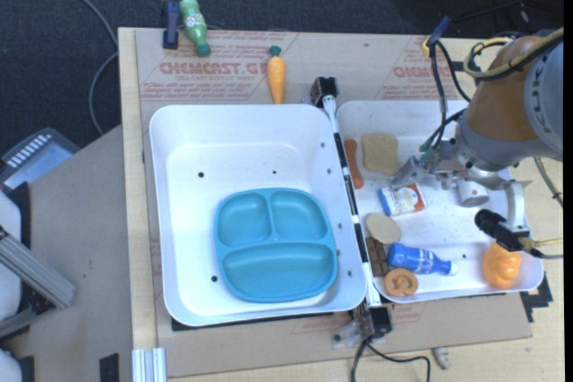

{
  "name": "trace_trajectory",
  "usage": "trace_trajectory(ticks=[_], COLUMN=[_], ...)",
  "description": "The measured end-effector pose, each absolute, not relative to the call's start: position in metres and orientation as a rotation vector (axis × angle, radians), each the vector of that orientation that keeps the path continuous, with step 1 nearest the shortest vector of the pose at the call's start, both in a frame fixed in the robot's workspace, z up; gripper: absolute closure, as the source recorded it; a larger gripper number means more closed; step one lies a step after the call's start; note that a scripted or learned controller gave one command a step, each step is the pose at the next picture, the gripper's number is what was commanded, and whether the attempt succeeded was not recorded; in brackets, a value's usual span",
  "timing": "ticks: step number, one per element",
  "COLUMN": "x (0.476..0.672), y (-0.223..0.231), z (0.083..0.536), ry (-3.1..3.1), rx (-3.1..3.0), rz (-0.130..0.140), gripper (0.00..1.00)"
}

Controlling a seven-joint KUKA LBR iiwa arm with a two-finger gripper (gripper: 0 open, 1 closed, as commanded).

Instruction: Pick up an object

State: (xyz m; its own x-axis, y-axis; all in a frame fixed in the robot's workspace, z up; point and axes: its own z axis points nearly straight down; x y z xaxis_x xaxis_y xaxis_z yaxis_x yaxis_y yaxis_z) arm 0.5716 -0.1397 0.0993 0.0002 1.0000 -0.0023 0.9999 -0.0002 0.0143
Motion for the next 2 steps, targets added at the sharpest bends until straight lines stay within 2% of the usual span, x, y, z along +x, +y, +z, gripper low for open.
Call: trace_trajectory(ticks=[1,2], x=[0.547,0.576], y=[-0.107,-0.092], z=[0.089,0.088], ry=[2.213,2.217], rx=[2.215,2.217], rz=[0.010,0.006], gripper=[0.00,0.00])
